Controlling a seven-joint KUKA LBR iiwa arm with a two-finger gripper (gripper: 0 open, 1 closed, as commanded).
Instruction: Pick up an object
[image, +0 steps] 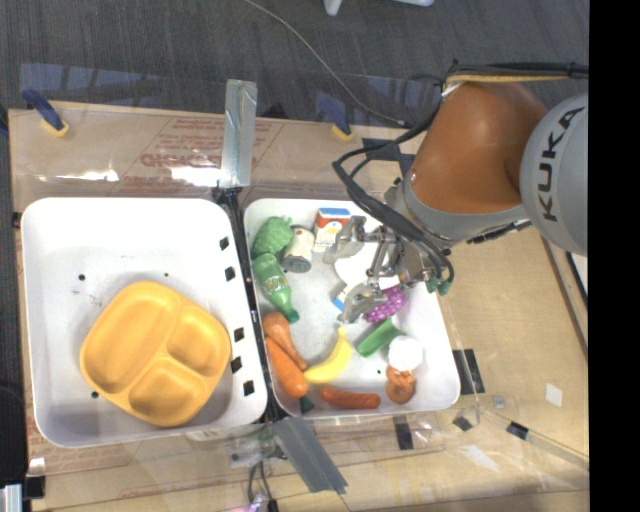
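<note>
right bin, jaws over purple grapes (grip unclear)

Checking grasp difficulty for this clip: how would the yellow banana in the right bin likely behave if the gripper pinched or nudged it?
The banana looks like smooth moulded plastic, so probably stiff, light and somewhat slippery. Its curve may make it pivot when nudged. It lies close against the carrot, which could crowd a finger.

Even overhead light, soft shadows, mild glare on plastic sheeting, slightly soft focus.
</note>
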